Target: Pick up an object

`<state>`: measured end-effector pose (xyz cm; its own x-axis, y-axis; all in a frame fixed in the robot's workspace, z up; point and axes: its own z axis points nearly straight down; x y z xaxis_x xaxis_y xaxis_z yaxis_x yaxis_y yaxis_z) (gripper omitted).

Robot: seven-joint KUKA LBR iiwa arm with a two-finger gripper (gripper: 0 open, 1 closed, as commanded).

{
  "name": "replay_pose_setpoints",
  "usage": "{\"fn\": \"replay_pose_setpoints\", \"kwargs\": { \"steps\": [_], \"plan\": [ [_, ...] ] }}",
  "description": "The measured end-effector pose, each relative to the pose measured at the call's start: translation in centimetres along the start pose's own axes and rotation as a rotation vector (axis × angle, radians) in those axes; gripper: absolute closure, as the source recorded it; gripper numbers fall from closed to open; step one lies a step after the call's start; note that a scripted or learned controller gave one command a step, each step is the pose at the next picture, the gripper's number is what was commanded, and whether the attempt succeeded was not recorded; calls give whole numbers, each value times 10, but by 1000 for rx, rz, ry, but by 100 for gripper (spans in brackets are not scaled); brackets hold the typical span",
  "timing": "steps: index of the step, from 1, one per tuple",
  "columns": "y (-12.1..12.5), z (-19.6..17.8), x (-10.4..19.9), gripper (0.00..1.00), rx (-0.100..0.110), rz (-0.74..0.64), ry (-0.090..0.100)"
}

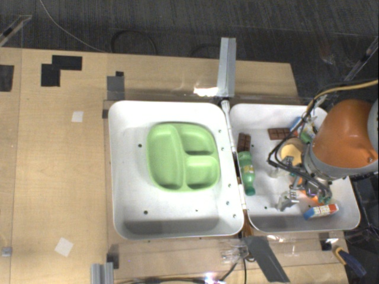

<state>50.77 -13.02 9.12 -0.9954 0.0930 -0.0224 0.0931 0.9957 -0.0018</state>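
The gripper (288,202) hung low in the right bin (260,218); its opening I cannot tell, and the marker (320,210) lay just right of it, long axis sideways

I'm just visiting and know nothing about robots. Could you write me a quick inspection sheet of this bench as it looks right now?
Surface: wooden bench bearing left bin and right bin.
Job's things: green bottle, brown blocks, small items in the right bin.
Clutter: green divided tray in the left bin.
Grippers: gripper low inside the right bin.
Cables: black loops by the wrist.
Surroundings: dark carpet.
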Motion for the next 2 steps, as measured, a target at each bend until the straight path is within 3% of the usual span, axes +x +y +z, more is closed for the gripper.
{"fn": "replay_pose_setpoints", "kwargs": {
  "steps": [1, 2],
  "plan": [
    [44, 0, -12, 0, -1, -15, 2],
    [45, -14, -17, 100, -1, -20, -16]
  ]
}}
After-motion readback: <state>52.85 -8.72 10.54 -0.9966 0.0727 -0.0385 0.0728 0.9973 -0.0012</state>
